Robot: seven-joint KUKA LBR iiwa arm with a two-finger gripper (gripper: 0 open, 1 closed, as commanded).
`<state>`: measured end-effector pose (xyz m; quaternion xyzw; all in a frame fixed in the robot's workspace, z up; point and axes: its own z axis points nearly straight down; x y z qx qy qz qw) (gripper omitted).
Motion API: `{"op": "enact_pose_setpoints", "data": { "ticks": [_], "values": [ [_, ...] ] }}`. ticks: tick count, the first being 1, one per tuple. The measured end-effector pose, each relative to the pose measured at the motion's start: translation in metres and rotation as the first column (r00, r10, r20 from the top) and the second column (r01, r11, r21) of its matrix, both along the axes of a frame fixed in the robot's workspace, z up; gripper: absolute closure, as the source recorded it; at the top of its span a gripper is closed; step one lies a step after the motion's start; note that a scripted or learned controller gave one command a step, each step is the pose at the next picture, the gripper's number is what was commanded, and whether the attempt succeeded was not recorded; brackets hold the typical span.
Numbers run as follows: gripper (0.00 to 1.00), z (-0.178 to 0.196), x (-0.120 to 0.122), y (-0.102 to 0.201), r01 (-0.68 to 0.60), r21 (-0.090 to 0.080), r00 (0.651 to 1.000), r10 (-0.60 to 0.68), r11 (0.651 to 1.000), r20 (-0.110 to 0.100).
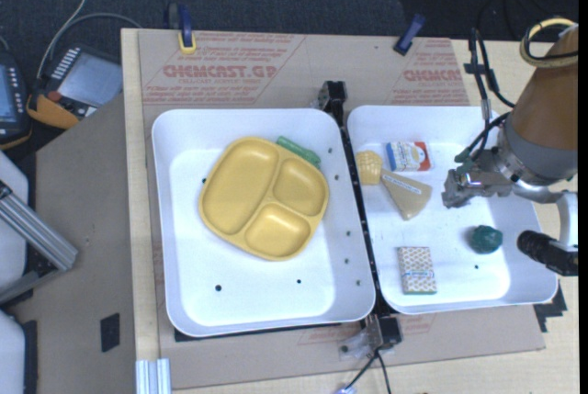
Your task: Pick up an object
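Desk (276, 61) surface, brown board with red lettering, carries the 2 white bins you see side by side. You have the left bin (184, 273) holding a yellow divided plate (265, 197) with 3 compartments, lying flat near the bin's middle; a green item (298, 148) pokes out from under the plate's far edge, mostly hidden.

You see the grey arm (549, 121) come in from the right, its orange band (548, 36) high at the frame's right edge, over the right bin (459, 296). The gripper (462, 187) hangs above the right bin's middle, beside the tan wedge and apart from it. You cannot tell from this angle whether the fingers are open or closed, and nothing shows between them.

In the right bin, you find 5 loose objects. A tan wedge-shaped piece (408, 195) lies near the bin's centre, just below a small red, white and blue packet (406, 155). A yellow corn-like piece (368, 166) sits at the bin's left wall, just beside the packet. A patterned box (417, 269) lies flat toward the near edge. A dark green rounded lump (486, 239) rests below the gripper, apart from it, toward the bin's right side.
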<state>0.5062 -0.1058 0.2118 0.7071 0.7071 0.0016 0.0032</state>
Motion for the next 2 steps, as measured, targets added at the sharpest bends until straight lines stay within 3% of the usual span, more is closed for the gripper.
{"op": "enact_pose_setpoints", "data": {
  "ticks": [1,2],
  "values": [
    [1.0,-0.004,0.0,0.0,0.0,0.001,1.0,0.0,1.0,-0.005],
    [1.0,-0.004,0.01,0.057,-0.007,0.004,1.0,0.007,1.0,-0.005]
  ]
}}
